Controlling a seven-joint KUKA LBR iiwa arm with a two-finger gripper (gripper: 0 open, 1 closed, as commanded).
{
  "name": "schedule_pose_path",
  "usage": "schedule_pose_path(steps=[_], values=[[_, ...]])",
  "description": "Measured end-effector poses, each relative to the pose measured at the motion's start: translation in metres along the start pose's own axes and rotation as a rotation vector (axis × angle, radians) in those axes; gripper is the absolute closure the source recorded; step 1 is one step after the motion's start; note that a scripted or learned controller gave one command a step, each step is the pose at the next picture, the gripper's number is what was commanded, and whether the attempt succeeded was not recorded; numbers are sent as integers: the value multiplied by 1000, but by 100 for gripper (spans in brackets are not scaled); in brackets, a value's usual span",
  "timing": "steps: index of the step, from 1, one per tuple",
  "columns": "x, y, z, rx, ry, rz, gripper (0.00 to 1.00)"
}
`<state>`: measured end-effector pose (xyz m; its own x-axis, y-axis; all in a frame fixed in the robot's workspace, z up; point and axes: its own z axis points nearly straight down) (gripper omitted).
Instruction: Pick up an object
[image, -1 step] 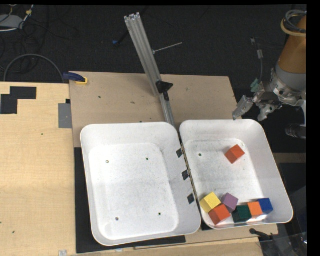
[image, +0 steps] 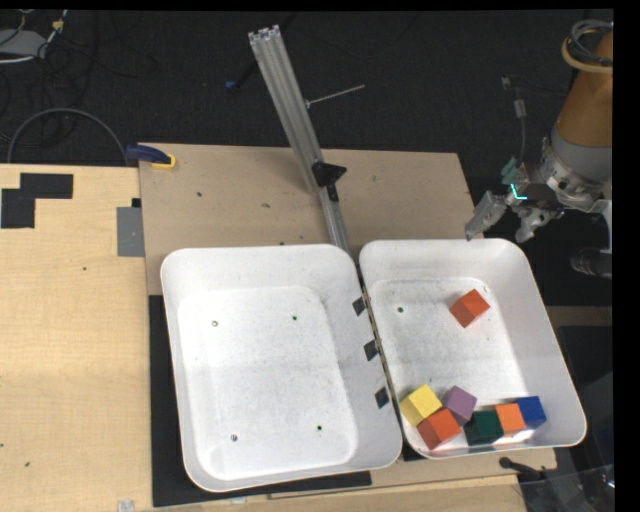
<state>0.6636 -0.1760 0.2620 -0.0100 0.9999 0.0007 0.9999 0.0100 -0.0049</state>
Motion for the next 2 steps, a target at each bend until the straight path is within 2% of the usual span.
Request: schedule_pose_path(steps=[1,2], values=[[21,5,37,1,1,6,0],[29,-24,52,1,0,13,0]])
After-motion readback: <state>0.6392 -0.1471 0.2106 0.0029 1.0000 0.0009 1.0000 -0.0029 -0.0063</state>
